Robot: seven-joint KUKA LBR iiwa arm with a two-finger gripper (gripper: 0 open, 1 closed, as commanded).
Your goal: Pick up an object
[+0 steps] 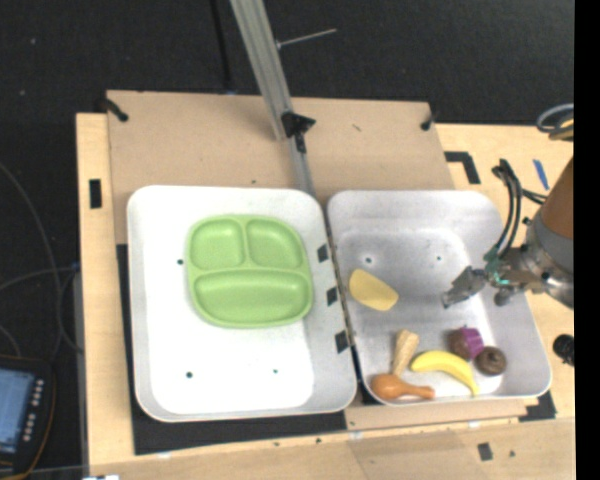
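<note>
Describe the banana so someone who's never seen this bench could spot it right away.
Look in the right-hand white bin, at its near edge. The banana lies there among small toy foods, the only curved bright-yellow piece, between a pale cone and a brown doughnut.

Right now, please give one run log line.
gripper: over right bin, holding nothing | banana: in right bin | green plate: in left bin
</note>
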